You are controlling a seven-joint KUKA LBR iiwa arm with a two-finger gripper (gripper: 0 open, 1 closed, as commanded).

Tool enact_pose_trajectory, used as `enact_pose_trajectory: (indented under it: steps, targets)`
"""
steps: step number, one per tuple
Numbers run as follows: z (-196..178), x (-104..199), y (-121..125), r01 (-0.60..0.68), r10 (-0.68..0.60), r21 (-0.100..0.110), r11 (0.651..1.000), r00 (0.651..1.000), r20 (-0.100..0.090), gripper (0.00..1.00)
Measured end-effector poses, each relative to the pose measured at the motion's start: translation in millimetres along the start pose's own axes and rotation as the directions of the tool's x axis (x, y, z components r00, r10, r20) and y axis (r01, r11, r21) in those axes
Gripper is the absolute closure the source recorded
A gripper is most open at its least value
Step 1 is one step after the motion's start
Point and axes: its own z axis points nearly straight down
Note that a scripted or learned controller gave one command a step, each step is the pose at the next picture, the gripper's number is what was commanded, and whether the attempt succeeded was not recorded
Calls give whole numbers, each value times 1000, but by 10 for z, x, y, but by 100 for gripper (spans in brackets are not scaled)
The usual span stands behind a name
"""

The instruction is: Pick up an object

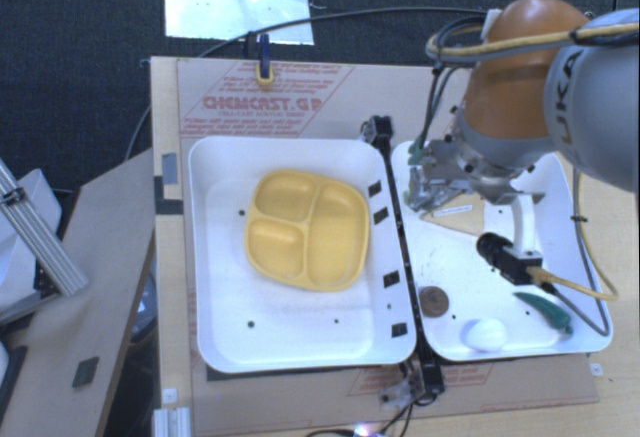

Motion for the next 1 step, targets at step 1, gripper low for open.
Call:
enact_pose_trajectory:
  steps: [1]
  targets:
    - [182, 507, 5, 0, 0, 2, 1000, 1000, 0, 100]
